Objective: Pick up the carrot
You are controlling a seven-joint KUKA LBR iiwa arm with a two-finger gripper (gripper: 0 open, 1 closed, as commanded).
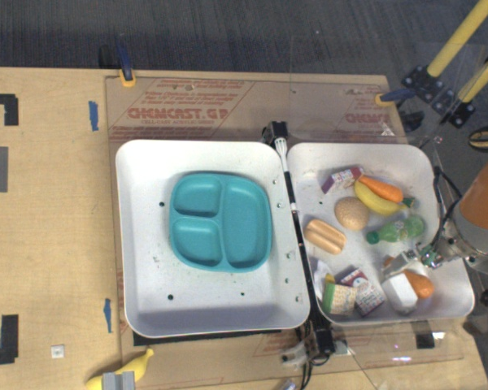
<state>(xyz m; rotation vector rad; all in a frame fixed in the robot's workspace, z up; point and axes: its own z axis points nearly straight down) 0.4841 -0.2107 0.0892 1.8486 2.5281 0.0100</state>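
Two shallow white bins are seen side by side on the bench. In the left bin (138, 242) one teal divided plate (222, 221) with three compartments is set near the centre. The right bin (407, 157) holds a cluster of toy foods.

One carrot (380, 188) is counted; it is laid at about 1 o'clock in the right bin, tilted, with its tip toward 10 o'clock, and it rests across one yellow banana (376, 201), touching it. Just beside these, at 9 o'clock from the carrot, one small purple-and-white packet (342, 178) is found. One tan, potato-like piece (351, 213) is placed near the bin's centre, and one hot dog bun (324, 236) just below it at 7 o'clock. One green item (398, 231) is seen at 3 o'clock from the potato. At 6 o'clock in the bin, printed packets (354, 292) are grouped; their number cannot be told. One white piece (401, 291) and one small orange piece (419, 284) are lodged at 5 o'clock.

The gripper (419, 257) is lowered at 4 o'clock in the right bin, well apart from the carrot; whether it is released or clenched cannot be told.
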